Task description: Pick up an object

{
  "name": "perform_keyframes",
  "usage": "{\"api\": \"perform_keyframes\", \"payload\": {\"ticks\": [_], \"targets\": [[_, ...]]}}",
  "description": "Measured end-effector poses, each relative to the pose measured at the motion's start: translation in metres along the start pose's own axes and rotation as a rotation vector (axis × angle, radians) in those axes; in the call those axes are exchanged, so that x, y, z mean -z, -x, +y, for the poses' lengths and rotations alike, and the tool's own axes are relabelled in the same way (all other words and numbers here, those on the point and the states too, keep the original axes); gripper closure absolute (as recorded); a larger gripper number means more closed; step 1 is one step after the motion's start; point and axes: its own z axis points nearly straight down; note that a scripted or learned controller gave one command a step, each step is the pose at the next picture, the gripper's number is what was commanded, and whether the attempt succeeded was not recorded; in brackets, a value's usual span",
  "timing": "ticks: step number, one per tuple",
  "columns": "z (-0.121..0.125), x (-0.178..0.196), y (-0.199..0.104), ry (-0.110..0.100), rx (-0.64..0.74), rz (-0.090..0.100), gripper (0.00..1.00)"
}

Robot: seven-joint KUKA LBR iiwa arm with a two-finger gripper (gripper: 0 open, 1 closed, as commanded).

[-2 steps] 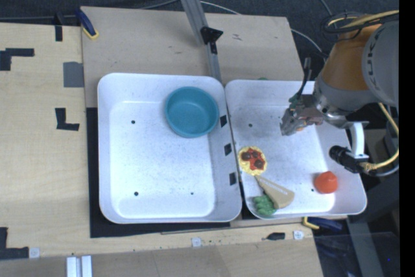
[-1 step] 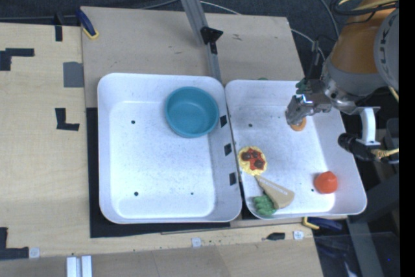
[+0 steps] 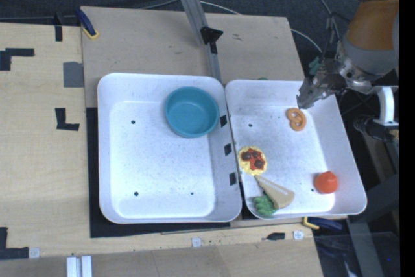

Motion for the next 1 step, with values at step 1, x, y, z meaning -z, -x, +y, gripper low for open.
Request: {"api": "perform_keyframes", "payload": {"ticks": [1], "targets": [[0.0001,0.0055,-0.0001,-0.003,0.0,0.001,1.0]]}}
